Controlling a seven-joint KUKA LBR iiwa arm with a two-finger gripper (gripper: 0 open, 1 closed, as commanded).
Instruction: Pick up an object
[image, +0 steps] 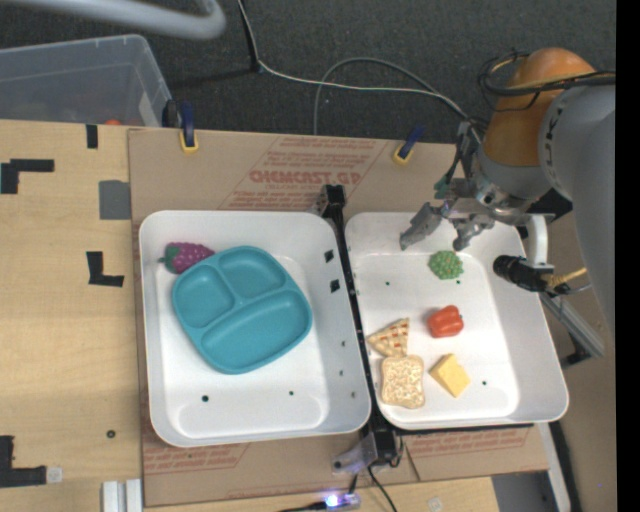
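gripper spread wide above the green piece in the right bin

camera view: the arm (560, 110) reaches in from the right, its orange band at the top right corner. the gripper (442, 232) sits over the far part of the right bin (520, 400), its two fingers (418, 228) spread wide with nothing between them. just below the gap between them lies a small green broccoli-like piece (446, 265) on the bin floor; whether a fingertip touches it cannot be told. nearer the middle of the same bin lies a red pepper-like piece (446, 321). toward the near side are a pizza-like wedge (391, 338), a slice of bread (402, 381) just beside it, and a yellow cheese block (451, 376) to the right of the bread.

the left bin (160, 400) holds a teal divided plate (240, 308), tilted, and a purple bunch of grapes (186, 256) touching the plate's far left edge. both bins rest on a cardboard sheet (280, 170) clipped to the bench.
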